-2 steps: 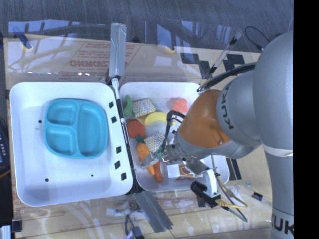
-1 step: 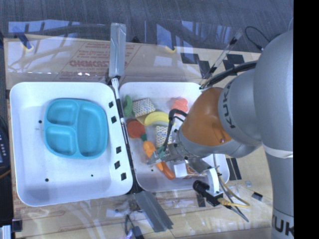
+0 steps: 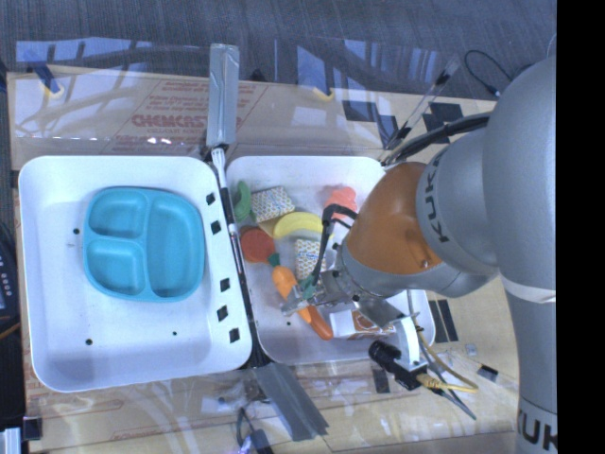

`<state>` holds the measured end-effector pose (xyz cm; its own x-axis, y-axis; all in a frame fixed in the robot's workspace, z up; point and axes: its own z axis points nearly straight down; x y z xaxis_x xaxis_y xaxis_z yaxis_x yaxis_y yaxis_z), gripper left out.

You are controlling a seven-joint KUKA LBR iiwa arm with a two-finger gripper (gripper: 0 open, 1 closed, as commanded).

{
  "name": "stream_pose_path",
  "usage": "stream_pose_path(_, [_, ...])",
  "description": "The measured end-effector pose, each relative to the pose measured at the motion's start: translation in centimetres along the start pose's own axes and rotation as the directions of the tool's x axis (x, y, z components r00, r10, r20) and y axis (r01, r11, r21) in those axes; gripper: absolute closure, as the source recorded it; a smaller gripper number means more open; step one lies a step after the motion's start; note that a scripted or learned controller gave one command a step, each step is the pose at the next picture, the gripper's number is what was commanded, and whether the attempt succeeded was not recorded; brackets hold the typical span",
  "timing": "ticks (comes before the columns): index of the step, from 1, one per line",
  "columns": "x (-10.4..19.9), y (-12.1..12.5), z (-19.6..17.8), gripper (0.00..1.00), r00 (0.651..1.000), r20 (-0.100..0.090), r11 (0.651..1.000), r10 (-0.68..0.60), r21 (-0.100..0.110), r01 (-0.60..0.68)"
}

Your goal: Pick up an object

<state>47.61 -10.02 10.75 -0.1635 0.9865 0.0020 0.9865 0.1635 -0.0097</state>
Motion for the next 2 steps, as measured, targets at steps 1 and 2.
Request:
stream_pose_path(1, [1.4, 7.9, -8.4, 1.00, 0.986, 0.000, 0.986, 0.168, -0.006, -0.168])
stream_pose_path(2, [-2.6, 11.4, -8.8, 1.00, 1.000, 0.002, 1.000, -0.012, -0.006, 0.012])
